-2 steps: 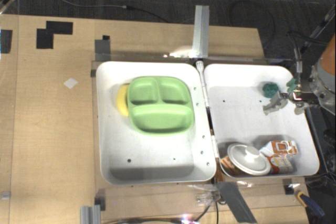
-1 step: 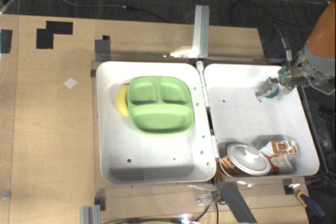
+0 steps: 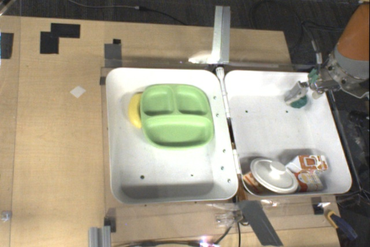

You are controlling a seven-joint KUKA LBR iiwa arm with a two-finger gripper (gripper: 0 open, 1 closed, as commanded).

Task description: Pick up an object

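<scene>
Hidden and cut-off parts of the bench scene

The grey arm with its orange band (image 3: 357, 43) is cut off by the right edge. A yellow object (image 3: 134, 110) lies mostly hidden under the green three-compartment plastic tray (image 3: 175, 115); its shape is unclear. The gripper (image 3: 299, 95) is too small and blurred to read, as is the teal bit at its tip.

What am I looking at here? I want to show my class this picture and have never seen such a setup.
One camera looks down at a slant on a wooden bench with two shallow white bins. The left bin holds a green divided tray lying partly over something yellow. The right bin holds a round silvery lid and a small carton near its front edge. From the right reaches a robot arm, grey and orange; its gripper hangs over the right bin's far corner. Nothing is visibly held.
</scene>
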